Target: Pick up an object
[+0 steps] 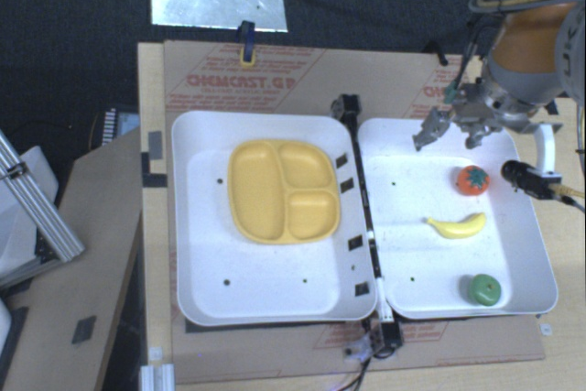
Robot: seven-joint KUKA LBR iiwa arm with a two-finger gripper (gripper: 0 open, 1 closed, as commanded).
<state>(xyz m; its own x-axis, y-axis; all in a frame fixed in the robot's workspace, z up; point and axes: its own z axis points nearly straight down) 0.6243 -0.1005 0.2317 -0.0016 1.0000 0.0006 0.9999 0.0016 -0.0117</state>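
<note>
- Two white bins (275, 128) share our bench.
- We count one tomato (472, 180), one banana (457, 226), one green apple (484, 289), one yellow tray (282, 190).
- Our gripper (451, 135) hangs spread, clasping nothing.

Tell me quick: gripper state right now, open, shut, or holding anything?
Gripper: open, holding nothing; it hangs over the far edge of the right bin, apart from the tomato, banana and green fruit.

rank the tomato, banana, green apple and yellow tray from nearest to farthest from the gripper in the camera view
From the gripper, above the right bin's far edge:
1. Tomato, just below it to the right.
2. Banana, mid right bin.
3. Green apple, near corner of the right bin, and yellow tray, in the left bin: too close to call.
</note>
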